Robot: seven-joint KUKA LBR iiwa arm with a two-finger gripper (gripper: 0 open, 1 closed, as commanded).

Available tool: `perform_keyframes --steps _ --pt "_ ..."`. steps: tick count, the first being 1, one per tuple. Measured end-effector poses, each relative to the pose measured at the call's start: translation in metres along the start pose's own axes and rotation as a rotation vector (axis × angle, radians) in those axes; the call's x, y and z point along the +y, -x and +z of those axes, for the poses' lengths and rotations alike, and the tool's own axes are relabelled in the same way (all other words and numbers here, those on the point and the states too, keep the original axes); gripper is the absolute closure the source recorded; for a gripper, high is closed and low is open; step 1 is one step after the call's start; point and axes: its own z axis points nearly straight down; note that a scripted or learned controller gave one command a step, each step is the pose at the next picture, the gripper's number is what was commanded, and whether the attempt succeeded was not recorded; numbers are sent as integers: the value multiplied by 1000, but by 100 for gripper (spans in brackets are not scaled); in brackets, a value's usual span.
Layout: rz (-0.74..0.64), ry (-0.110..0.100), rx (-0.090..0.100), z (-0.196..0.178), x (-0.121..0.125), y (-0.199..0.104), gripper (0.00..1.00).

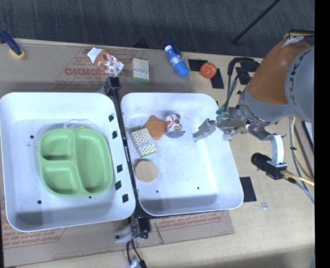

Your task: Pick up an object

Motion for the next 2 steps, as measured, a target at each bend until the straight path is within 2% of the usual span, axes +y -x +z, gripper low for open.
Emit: perform_keyframes --steps 1,2 --pt "-2 -3 2 99 -54 -32 0" --pt "-1 1 0 107 -68 -41 0"
